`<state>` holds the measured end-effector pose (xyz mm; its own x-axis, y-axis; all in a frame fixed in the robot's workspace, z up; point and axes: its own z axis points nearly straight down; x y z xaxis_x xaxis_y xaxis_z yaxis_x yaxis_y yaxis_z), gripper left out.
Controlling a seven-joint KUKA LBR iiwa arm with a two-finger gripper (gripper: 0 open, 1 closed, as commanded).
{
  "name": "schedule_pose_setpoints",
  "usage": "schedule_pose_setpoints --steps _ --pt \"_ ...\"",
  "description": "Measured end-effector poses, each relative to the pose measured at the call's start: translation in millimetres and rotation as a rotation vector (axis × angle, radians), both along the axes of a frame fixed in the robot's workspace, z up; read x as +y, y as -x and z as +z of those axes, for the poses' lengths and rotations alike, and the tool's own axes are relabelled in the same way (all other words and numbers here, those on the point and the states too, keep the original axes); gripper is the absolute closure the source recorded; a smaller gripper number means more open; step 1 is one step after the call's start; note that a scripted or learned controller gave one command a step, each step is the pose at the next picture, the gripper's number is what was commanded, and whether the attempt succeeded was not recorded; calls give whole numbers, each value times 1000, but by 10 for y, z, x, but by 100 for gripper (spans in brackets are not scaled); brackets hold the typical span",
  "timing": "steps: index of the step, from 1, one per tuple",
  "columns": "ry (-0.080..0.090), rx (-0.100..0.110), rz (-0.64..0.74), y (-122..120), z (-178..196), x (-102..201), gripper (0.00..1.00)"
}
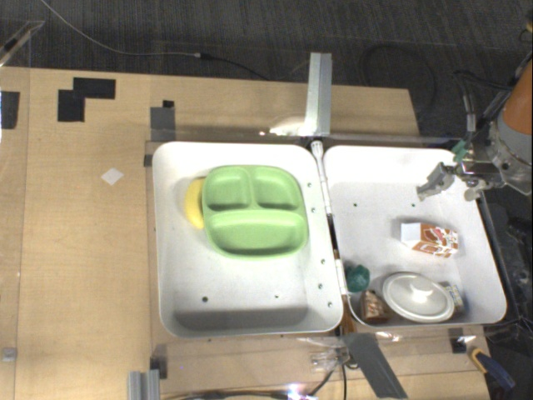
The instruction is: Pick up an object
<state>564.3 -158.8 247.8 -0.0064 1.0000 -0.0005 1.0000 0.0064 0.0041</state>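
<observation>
The claw (450, 177) hangs over the upper right part of the right bin (375, 177), reached in from the right edge of the view, with the grey wrist and a glimpse of the orange band just behind it. One grey finger (431, 182) juts out toward the left and a little downward; the other is hard to make out against the wrist hardware, so how wide the claw stands cannot be told, and nothing is seen between its fingers. Below the claw and slightly to its left lies a small packet (429, 238), white at one end and printed in brown and orange at the other, flat on the bin floor and apart from the claw. Further below, near the bin's front wall, sits a round white lid-like dish (418, 297) with a knob in its middle. Left of that dish are a small dark teal object (357, 277) and a brownish item (373, 307), close by the divider. Well to the claw's left, across the divider, the left bin (241, 298) holds a green compartment tray (252, 209), with a yellow object (193, 204) partly tucked under its far side. Both bins rest on the pale wooden surface (75, 248).
</observation>
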Motion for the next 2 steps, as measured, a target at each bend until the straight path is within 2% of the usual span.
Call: schedule_pose_setpoints --steps 1,2 --pt "-1 3 23 197 -1391 518 0" --pt "1 -3 43 245 141 652 0"
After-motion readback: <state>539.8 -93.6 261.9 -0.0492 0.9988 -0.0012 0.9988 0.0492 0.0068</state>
